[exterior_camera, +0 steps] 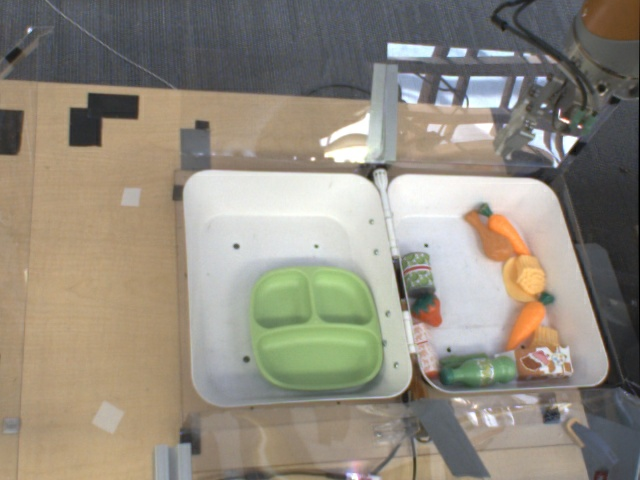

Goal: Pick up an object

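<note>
My gripper (533,120) hangs at the upper right, above the far rim of the right bin (455,203), and nothing shows in it. The right bin holds several toy foods. A carrot (507,231) lies on a brown drumstick (484,237) near the far right. Below them are a yellow corn piece (525,277) and a second carrot (526,321). A green bottle (478,370) and a small carton (548,361) lie along the near wall. A small can (416,271) and a strawberry (428,309) sit by the left wall.
The left bin (230,218) holds a green divided plate (315,327) in its near half. A metal frame (450,73) stands behind the right bin, under the gripper. The arm's orange band (612,3) is at the top right corner. The wooden bench (90,268) stretches to the left.
</note>
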